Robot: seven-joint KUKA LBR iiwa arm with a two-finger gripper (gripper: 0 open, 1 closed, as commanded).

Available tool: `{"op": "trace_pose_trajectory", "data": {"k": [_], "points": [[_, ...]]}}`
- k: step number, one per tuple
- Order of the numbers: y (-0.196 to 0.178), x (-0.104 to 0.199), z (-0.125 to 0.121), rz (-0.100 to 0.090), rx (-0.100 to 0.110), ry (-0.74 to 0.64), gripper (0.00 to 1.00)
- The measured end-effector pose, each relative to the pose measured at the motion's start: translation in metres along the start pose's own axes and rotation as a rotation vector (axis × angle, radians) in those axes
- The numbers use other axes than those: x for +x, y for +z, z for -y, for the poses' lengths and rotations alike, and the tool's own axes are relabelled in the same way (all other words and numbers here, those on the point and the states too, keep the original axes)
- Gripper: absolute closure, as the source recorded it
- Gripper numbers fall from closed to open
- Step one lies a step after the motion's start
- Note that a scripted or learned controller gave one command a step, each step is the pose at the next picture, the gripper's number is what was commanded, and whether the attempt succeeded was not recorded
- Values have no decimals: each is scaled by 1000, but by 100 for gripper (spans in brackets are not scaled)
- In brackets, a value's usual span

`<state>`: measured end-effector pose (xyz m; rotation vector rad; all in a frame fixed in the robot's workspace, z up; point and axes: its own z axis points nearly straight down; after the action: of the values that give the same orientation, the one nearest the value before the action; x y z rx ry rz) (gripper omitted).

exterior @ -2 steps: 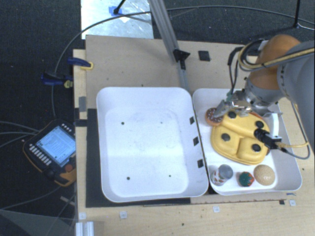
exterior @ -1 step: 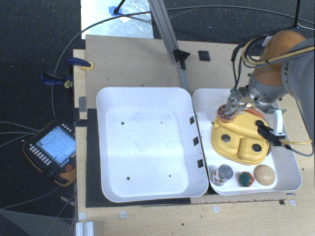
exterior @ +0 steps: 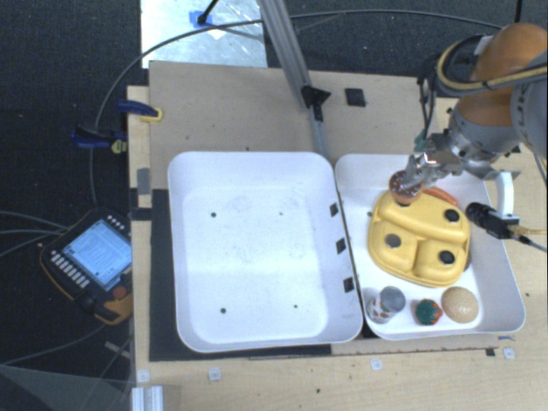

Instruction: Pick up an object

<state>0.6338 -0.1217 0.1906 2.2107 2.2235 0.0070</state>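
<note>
The right bin (exterior: 497, 311) holds a large yellow moulded toy (exterior: 419, 238) with dark round holes, filling its middle. Along its front lie a small grey-capped piece (exterior: 387, 303), a red and green ball (exterior: 428, 312) and a beige egg-shaped thing (exterior: 460, 304). An orange edge (exterior: 443, 193) peeks out behind the yellow toy. My gripper (exterior: 406, 186) hangs over the back rim of the yellow toy, its tips down by a small reddish-brown thing (exterior: 401, 183). Whether that thing sits between the tips is unclear.
The left bin (exterior: 248, 247) lies beside the right one, with a raised divider and black clips (exterior: 341, 245) between them. A slanted metal pole (exterior: 287, 41) rises behind the bins. A teach pendant (exterior: 90, 259) and cables lie off the bench at left.
</note>
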Motion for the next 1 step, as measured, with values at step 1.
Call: {"op": "trace_pose_trajectory", "data": {"k": [1], "points": [[-37, 0, -2, 0, 1, -1, 100]]}}
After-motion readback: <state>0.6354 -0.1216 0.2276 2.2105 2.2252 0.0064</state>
